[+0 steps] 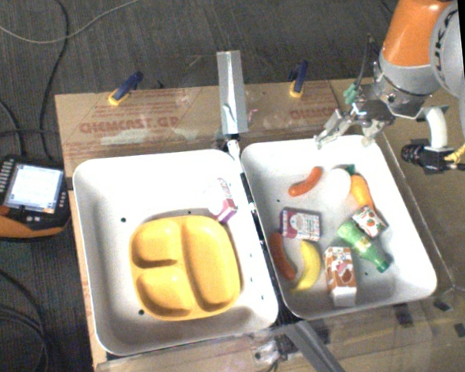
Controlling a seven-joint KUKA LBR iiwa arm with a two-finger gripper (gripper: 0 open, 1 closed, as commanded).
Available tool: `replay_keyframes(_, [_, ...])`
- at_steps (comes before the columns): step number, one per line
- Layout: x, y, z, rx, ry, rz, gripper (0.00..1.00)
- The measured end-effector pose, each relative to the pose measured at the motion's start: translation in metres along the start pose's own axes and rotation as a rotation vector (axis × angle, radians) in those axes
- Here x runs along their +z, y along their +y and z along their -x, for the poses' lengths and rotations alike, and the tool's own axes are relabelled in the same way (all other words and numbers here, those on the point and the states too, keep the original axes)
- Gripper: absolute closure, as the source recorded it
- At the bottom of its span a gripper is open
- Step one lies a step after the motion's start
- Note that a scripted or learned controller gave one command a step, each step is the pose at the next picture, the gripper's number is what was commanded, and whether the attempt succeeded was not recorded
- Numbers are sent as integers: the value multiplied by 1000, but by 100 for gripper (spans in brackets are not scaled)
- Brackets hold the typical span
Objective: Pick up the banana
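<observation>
We see the grey arm with its orange band coming in from the right, bent down so the pincer (348, 125) hangs over the far rim of the right bin (415, 269), its thin metal fingers spread apart with nothing between them. The banana (309, 265), a smooth curved yellow thing, lies well toward the near side of that bin from the pincer, just beside a reddish sausage (282, 257) and a boxy little carton (340, 274). Left of that bin we've got the other bin (97, 236) holding a glossy yellow plastic tray (187, 265) with rounded compartments.
</observation>
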State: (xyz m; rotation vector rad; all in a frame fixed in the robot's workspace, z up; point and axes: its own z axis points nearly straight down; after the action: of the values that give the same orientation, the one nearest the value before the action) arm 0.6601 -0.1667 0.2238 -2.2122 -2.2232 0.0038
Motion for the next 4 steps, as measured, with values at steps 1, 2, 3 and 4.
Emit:
replay_keyframes(1, [106,-73,-27,-25,0,-3,0])
replay_keyframes(2, [131,-127,-59,-363,-12,31,0])
replay_keyframes(3, [118,-123,-59,-363,-13,40,100])
replay_keyframes(4, [119,-124,-59,-362,-12,37,0])
